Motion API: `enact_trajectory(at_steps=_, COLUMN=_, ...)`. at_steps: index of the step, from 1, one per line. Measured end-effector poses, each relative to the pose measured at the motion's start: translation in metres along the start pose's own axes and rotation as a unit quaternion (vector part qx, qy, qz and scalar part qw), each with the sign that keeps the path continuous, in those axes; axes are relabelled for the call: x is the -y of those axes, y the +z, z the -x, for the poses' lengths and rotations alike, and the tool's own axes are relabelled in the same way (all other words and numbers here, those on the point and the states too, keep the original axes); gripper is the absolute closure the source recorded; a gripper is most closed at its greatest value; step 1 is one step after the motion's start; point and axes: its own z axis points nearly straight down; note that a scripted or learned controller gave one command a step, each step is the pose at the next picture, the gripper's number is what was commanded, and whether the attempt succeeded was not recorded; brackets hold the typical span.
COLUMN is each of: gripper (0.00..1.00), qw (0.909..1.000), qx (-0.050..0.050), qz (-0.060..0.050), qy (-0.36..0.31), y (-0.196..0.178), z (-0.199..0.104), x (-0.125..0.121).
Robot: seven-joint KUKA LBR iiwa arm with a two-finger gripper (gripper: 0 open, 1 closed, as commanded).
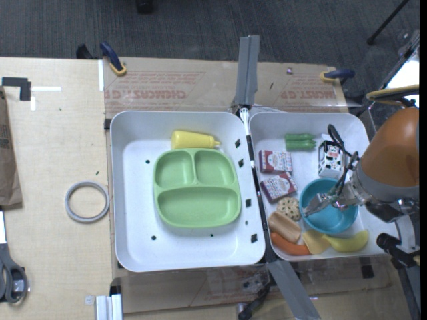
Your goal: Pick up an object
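Camera view, looking down at a slant, shows the arm (393, 155) reaching in from the right over the right bin (360, 129), its gripper (320, 205) lowered into the blue bowl (333, 217) near the bin's front. Whether the gripper is parted or closed I cannot tell, since the tip blurs against the bowl's inside, and nothing is plainly caught in it. Around the bowl lie a banana (350, 243) touching its front edge, a cookie (289, 209) just to its left, a hot dog bun (285, 227), a carrot (290, 245), two small red packets (275, 161), a green vegetable (299, 141) and a small milk carton (330, 160). The left bin (133, 199) bears a green divided plate (197, 189) and a yellow corn cob (193, 139). By my judgement the step in hand is the descent and grasp attempt, with the bowl as the likely target. The next move calls for closing firmly on the bowl's rim, then lifting straight so the banana is not dragged.
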Motion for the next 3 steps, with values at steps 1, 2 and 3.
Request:
enact_trajectory(at_steps=1, gripper=0.0, qw=1.0, qx=-0.002, qz=-0.001, qy=0.003, y=0.002, z=0.005, x=-0.063)
enact_trajectory(at_steps=2, gripper=0.0, qw=0.9993, qx=-0.005, qz=-0.002, qy=-0.036, y=0.003, z=0.019, x=-0.105)
enact_trajectory(at_steps=3, gripper=0.0, qw=0.9856, qx=-0.024, qz=-0.03, qy=-0.165, y=0.006, z=0.043, x=-0.16)
